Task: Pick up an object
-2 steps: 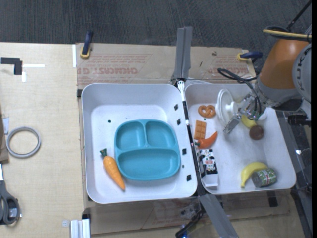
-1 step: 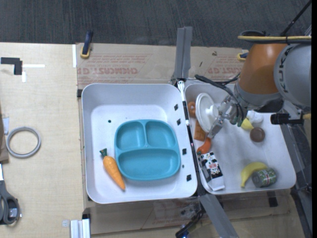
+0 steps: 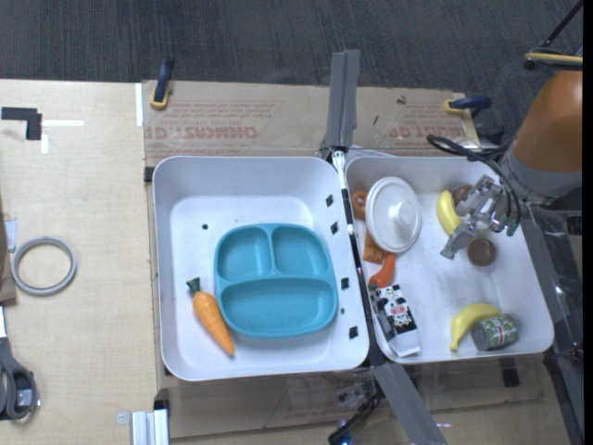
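My gripper (image 3: 477,233) hangs over the right bin (image 3: 532,276), near its far right side, and stands open with nothing between its fingers. A small brown round object (image 3: 481,252) lies just below it. A yellow banana (image 3: 447,211) lies right beside the gripper on its left. Further left is a white round lid (image 3: 395,213). A second banana (image 3: 472,321) and a small can (image 3: 496,333) lie at the near right corner. A black-and-white toy carton (image 3: 397,315) rests by the near left wall.
Orange and red toy pieces (image 3: 379,262) lie along the right bin's left wall. The left bin (image 3: 176,202) holds a blue divided plate (image 3: 275,280) and a carrot (image 3: 211,316). A tape roll (image 3: 40,265) and scissors (image 3: 14,387) lie on the bench at left.
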Controlling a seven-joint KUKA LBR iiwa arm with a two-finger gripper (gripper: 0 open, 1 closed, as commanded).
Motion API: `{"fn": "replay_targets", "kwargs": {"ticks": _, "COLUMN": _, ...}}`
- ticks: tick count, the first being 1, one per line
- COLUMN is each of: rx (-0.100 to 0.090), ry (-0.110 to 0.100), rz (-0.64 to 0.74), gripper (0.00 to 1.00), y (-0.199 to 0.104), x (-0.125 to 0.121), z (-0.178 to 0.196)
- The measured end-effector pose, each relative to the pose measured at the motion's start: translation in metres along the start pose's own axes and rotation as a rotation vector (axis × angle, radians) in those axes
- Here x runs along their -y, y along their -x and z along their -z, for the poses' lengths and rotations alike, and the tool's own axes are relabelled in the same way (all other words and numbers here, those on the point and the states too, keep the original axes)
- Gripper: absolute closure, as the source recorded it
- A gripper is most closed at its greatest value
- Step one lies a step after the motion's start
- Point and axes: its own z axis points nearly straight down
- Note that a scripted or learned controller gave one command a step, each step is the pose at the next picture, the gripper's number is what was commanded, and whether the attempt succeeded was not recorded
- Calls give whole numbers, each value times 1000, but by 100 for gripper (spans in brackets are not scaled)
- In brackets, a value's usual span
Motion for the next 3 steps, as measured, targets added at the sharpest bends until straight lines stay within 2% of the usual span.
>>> {"fn": "replay_targets", "kwargs": {"ticks": 1, "rx": 17, "ry": 7, "rz": -16, "gripper": 0, "y": 41, "x": -27, "z": -26}}
{"fn": "replay_targets", "kwargs": {"ticks": 2, "rx": 30, "ry": 10, "rz": -13, "gripper": 100, "y": 44, "x": -29, "z": -13}}
{"fn": "replay_targets", "kwargs": {"ticks": 3, "rx": 29, "ry": 10, "rz": -13, "gripper": 0, "y": 43, "x": -29, "z": -13}}
